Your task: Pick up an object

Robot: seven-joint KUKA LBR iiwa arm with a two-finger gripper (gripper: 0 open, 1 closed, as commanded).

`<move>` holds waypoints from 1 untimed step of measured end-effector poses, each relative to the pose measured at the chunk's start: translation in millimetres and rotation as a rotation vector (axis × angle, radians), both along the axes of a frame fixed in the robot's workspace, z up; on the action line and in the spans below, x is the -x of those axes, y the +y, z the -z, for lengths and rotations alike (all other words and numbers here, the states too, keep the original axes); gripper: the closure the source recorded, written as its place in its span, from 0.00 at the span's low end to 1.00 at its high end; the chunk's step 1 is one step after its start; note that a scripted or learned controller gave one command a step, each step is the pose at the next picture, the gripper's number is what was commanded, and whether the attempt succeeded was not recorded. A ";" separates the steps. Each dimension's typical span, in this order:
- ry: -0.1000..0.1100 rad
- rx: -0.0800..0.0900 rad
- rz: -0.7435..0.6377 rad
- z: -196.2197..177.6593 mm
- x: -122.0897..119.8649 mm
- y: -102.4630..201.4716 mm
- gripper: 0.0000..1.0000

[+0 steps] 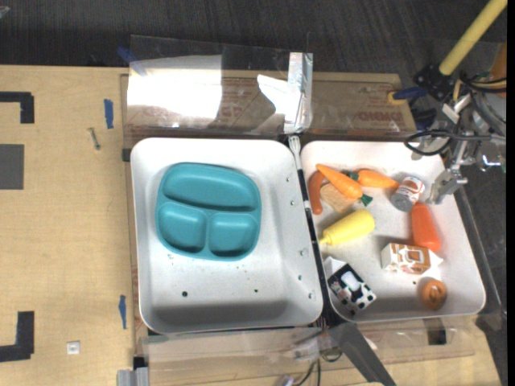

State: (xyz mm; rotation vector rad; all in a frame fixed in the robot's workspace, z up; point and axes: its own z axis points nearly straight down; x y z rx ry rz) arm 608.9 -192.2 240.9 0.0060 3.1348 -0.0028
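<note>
Nearest the bottom edge sits one black-and-white block (351, 286), in the lower left corner of the right bin (475, 272). Every loose object I could pick lies in this bin, and I count ten. Up and right of the block is one white carton (406, 258) with orange print, and just below it, towards the lower right corner, one small orange ball (433, 293). One red-orange bottle (425, 226) lies lengthwise just above the carton. One yellow piece (348, 227) lies tilted left of centre. Above it are one tan slice (338, 202) and, at that slice's left, one curved orange-brown piece (315, 195) beside the bin's left wall. Two carrots lie near the top: the larger carrot (339, 181) slants across the slice, and the smaller carrot (376, 178) is just to its right. One silver can (406, 193) with an orange label lies right of the smaller carrot.

My gripper (447, 185) hangs over the bin's upper right area, just beside the can and above the bottle; whether it is released or clenched I cannot tell, and I see nothing held in it.

Of the two bins, the left bin (273, 280) holds one teal plate (209, 209) with three compartments. Both bins rest on a cardboard bench (56, 240).
</note>
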 end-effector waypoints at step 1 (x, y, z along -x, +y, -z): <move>0.004 -0.002 -0.061 116.5 28.8 -31.5 0.00</move>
